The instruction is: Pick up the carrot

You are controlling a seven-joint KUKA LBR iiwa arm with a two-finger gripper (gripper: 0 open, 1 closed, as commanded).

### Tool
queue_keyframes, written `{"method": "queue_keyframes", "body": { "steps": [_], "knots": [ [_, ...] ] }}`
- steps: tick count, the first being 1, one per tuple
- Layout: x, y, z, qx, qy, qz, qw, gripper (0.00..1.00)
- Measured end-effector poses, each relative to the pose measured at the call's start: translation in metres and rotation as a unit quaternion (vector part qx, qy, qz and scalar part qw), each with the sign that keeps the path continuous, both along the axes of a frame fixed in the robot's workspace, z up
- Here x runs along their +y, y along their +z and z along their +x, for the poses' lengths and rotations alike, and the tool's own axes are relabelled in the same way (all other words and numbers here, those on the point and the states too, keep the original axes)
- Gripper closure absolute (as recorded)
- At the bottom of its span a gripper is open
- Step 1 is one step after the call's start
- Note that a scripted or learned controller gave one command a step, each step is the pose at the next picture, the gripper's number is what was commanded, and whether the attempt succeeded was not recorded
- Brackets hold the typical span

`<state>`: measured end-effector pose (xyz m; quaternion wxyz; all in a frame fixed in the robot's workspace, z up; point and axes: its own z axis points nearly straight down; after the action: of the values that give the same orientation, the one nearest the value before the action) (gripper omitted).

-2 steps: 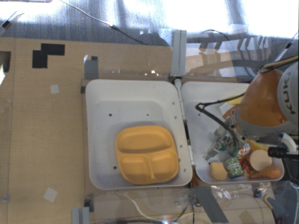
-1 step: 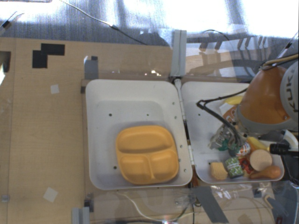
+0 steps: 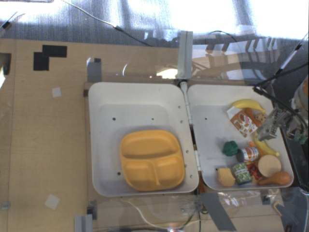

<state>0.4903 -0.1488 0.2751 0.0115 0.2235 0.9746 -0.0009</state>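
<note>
Right bin [image 3: 212,129] of toy food: a small orange piece, likely the carrot [image 3: 251,144], lies just beside the gripper [image 3: 269,128], whose grip cannot be told.

Yellow divided tray [image 3: 152,159] in left bin [image 3: 104,105].

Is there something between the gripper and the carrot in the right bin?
Probably yes. The orange-red piece that seems to be the carrot is wedged among a can, a green tin and a beige disc, partly hidden. A banana lies between it and the gripper.
</note>
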Motion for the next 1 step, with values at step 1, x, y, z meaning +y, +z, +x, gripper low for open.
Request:
{"method": "queue_keyframes", "body": {
  "steps": [1],
  "knots": [
    [-0.0581, 0.0333, -0.0013, 0.006, 0.173, -0.0017, 0.9849, 1.0]
  ]
}}
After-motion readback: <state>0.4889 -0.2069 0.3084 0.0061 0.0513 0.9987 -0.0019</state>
